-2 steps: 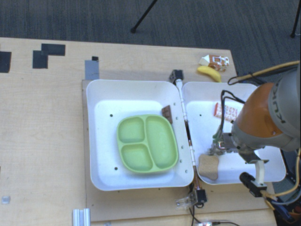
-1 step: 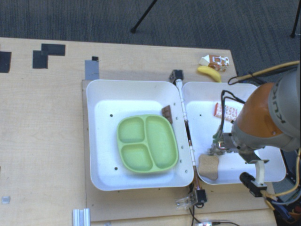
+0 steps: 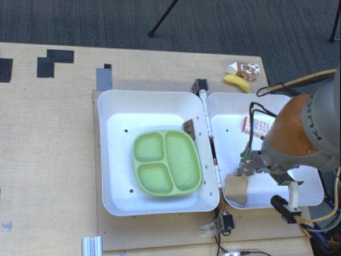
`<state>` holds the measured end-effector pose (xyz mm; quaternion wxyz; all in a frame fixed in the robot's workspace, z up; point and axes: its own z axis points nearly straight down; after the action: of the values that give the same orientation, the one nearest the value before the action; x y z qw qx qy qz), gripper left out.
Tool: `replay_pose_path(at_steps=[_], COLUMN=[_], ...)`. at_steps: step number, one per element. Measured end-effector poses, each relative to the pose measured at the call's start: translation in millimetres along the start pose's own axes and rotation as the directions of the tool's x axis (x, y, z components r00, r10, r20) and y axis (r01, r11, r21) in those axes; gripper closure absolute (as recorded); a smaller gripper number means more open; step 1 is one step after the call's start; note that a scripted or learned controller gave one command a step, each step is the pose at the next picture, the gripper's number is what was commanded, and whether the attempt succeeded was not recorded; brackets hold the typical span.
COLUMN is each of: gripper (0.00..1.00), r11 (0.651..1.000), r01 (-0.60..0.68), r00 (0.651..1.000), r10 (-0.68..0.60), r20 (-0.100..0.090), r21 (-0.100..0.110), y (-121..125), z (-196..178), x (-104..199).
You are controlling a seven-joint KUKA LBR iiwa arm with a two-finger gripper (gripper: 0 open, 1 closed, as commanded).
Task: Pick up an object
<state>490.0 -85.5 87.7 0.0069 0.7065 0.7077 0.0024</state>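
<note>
— Inspector, what lies in the bins?

— Left bin (image 3: 106,159): a pale green divided plate (image 3: 167,164), three compartments, lying flat, with a small brown piece (image 3: 188,127) just beyond its far right edge. Right bin (image 3: 229,116): a tan block (image 3: 236,189) at the near left corner, a red-and-white packet (image 3: 258,126) farther back.

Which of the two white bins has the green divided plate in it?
The left bin: the green plate lies in it. The right bin holds a tan block and a red-and-white packet.

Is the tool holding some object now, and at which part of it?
It cannot be told. The tool is just above the brown block in the right bin.
</note>
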Motion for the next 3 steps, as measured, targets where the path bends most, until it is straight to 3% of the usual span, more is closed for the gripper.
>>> replay_pose_path(at_steps=[3], gripper=[1.00], r11=[1.000], r01=[-0.001], r00=[1.000], r10=[0.001], r20=[-0.001], r21=[0.000], y=[0.0], z=[0.0], x=[-0.3])
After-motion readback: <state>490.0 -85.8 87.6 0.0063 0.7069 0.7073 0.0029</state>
